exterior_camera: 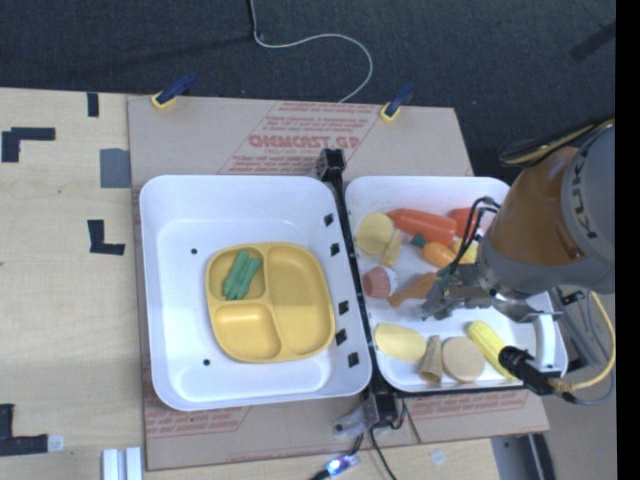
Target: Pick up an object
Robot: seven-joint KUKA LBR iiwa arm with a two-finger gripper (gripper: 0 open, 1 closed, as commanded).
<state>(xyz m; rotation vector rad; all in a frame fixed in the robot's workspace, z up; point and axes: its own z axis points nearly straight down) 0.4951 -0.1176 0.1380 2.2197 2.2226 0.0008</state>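
A pale wooden surface (60,298) is lying under even, soft light, with black angular marks (98,238) sitting on its left part. A cardboard sheet (300,138) with red printed lettering is resting on that surface, two blue and yellow clamps (172,90) holding its far corners. Beyond the cardboard, dark carpet (130,18) is stretching away, and a thin white cable (320,43) is looping across it.

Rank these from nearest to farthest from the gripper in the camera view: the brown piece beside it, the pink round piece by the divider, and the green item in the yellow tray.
Measured from the gripper:
1. Brown piece, just to its left in the right bin.
2. Pink round piece, farther left, near the divider.
3. Green item, in the upper-left compartment of the yellow tray in the left bin.
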